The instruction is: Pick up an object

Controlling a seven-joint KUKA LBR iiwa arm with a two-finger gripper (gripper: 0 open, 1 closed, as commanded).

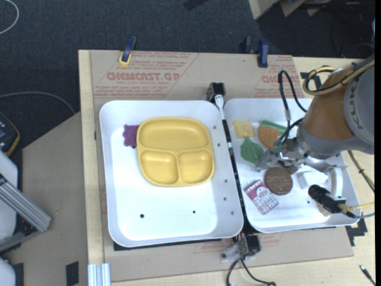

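Right shallow white bin (289,218): holds a brown round flat disc (278,181), with a red-and-white printed packet (262,196) touching its near-left edge. Farther back lie a green leaf-shaped piece (250,151), an orange rounded piece (268,137), a pale yellow block (242,128) and a green strip (272,126), clustered together. Left shallow white bin (166,216): holds a yellow three-compartment plastic plate (175,151), with a purple soft-looking item (130,135) against its left rim. Gripper (284,159): low over the right bin, just beside the disc's far edge and near the leaf-shaped piece. Whether it is open or closed cannot be told, as the wrist covers it. Status: every item appears to rest on a bin floor, none raised. The pick is judged not yet made, with the disc the likeliest target by nearness. Remaining: secure a hold and lift clear.
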